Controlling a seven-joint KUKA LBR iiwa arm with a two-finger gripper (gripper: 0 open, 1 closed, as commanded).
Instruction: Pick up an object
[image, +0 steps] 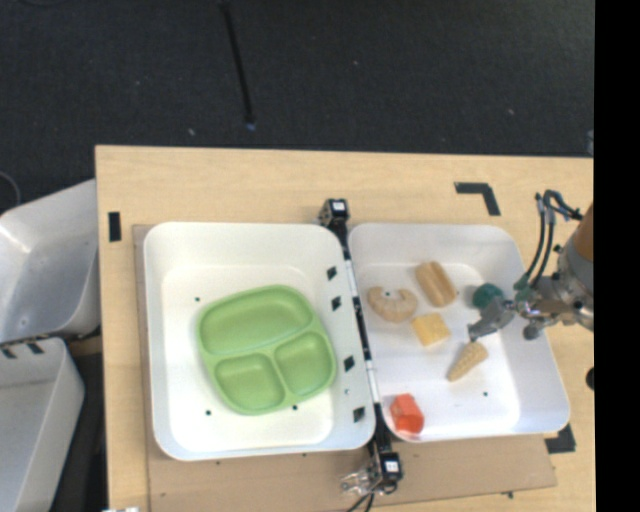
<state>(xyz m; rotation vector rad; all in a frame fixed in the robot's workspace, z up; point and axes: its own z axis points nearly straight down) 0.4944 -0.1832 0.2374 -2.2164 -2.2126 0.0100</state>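
The right bin (500, 405) holds several small food toys: a tan bread roll (434, 283), a beige croissant-like piece (390, 303), a yellow cheese cube (431, 329), a tan cone (466, 361), a teal round piece (487, 295) and an orange-red piece (405, 415) at the bin's front left corner. My gripper (488, 324) reaches in from the right and hangs over the bin, just below the teal piece and above the cone. I see nothing held between its fingers.
The left bin (170, 260) carries a green three-compartment plate (265, 347). A black divider with clips (352, 310) runs between the bins. Cables (545, 235) hang by the arm's wrist at the right. Pale wood bench (250, 185) surrounds both bins.
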